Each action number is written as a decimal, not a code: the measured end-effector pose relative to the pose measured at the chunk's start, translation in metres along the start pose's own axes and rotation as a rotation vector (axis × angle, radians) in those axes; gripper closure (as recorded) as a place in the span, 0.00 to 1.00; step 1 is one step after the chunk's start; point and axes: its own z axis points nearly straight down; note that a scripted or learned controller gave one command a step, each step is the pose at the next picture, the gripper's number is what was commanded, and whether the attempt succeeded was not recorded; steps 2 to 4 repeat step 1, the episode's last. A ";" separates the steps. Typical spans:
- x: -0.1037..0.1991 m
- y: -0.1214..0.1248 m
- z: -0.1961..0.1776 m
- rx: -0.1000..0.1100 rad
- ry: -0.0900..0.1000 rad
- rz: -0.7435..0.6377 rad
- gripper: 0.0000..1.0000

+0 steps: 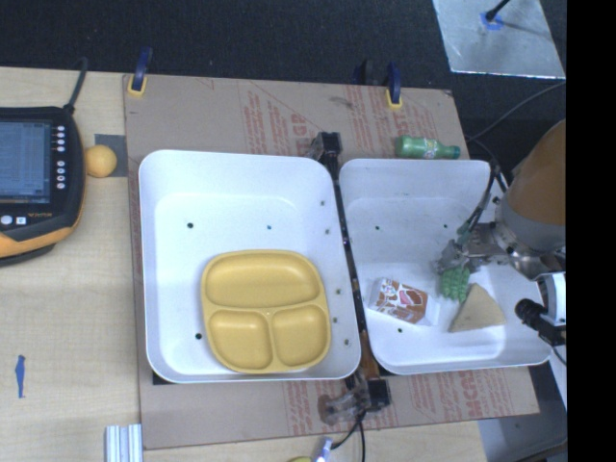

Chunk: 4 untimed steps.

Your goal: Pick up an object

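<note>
Two white bins sit side by side on one cardboard sheet on the bench. The left bin holds a single yellow tray with three compartments, lying toward the bin's front edge.

The right bin holds three things, all in its front half. One small red-and-white carton lies near the bin's left wall. One green item lies near the middle. One tan wedge lies just beside the green item, toward the bin's front right corner.

The grey arm reaches in over the right bin's right wall. Its gripper is low over the green item and appears to touch the item's top. Whether the claw is apart, together or clamped on the item cannot be told from this angle. The carton and the wedge lie apart from the gripper.

Outside the bins, one green bottle lies on its side on the sheet, just beyond the right bin's back edge. One orange ball rests near the left bin's back left corner, next to one teach pendant at the bench's left edge. Two blue clamps grip the sheet's back edge.
</note>
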 end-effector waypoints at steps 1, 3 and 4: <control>0.089 0.034 -0.063 0.005 0.007 0.001 1.00; 0.089 0.034 -0.063 0.005 0.007 0.001 1.00; 0.089 0.034 -0.063 0.005 0.007 0.001 1.00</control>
